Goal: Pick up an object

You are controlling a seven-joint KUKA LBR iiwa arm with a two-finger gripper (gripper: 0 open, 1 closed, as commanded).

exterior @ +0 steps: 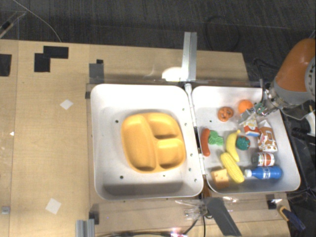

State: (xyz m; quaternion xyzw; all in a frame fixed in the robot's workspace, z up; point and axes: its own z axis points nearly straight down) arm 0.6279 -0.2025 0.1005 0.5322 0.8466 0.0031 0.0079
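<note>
I could not tell whether the gripper [257, 108] had its fingers open or closed; it was too small and cluttered where it hung over the upper right part of the right bin [291, 177], close to that bin's far wall. Just beside it lay an orange ball [245, 105] and, below it, a red-and-white carton [252, 128]. A pumpkin-like orange toy [225, 113] sat further left, with bare bin floor around it. The rest was packed tight: a second carton [267, 139], a green ball [242, 143] touching a banana [232, 146], a corn cob [231, 167], a can [264, 159] and a blue bottle [264, 173] along the near edge. A red sausage [205, 141] lay against the left wall, a green toy [216, 138] beside it, a brown block [220, 176] in the near left corner. The left bin [106, 132] held a yellow divided tray [153, 141], with open floor all round it.
</note>
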